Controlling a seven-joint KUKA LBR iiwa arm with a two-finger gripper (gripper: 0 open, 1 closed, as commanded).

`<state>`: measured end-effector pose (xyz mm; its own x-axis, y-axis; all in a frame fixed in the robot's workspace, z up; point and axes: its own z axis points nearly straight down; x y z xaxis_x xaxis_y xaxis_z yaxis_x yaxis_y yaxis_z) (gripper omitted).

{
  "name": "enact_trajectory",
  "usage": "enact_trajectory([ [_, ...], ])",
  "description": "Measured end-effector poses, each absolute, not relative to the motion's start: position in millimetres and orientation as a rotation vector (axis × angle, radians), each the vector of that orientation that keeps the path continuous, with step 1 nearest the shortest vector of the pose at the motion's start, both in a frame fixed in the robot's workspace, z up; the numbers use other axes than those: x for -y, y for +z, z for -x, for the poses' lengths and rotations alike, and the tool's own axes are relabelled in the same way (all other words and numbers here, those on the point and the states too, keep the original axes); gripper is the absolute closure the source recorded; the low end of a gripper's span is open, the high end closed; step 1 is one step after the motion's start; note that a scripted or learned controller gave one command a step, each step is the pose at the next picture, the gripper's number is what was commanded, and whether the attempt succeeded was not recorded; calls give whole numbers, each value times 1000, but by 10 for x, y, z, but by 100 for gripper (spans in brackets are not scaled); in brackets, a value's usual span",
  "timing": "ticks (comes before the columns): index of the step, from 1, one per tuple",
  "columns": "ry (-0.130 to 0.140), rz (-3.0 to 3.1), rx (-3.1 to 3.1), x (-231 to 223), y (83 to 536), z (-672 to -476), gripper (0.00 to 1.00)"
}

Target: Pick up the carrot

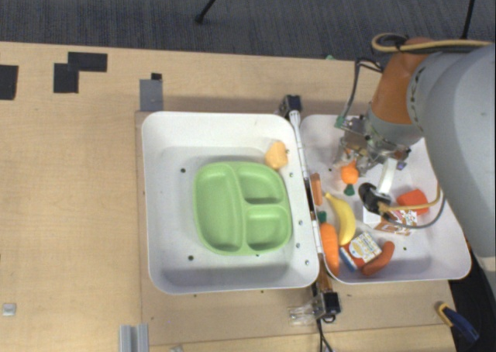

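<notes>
Two-finger gripper (364, 160), hanging from the grey arm with the orange band, sits over the twelve o'clock half of the right-hand shallow white bin (443, 256). Whether it is apart or together, I cannot tell; the wrist hides it from this high camera. Nothing can be seen clamped in it.

At its seven o'clock, just beside it, is a small round orange toy with a green tip (350, 175).

Now the target: the orange tapered carrot (329, 246) lies at seven o'clock in that same bin, right along the wall it shares with its neighbour, running roughly twelve to six. It is apart from the gripper, down at the gripper's seven o'clock, with the yellow plastic banana (343, 217) between the two. The banana's lower end comes just beside the carrot's upper end.

At the carrot's three o'clock, close against it, is a small white printed carton (362, 247), and past that, at four o'clock, a dark red sausage-shaped toy (380, 260). A red-orange block (411, 198) rests at the bin's three o'clock side.

Over in the left-hand shallow white bin (167, 153), a light green divided plastic plate (232, 211) takes the centre, and a yellow-orange lumpy toy (276, 155) sits at its one o'clock corner, touching nothing else. Both bins stand on the pale wooden bench (70, 226).
</notes>
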<state>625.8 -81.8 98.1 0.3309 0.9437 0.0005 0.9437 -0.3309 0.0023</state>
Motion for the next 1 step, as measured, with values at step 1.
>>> enact_trajectory([
  [1, 5, -2569, -1803, 549, 2006, -6632, 100],
])
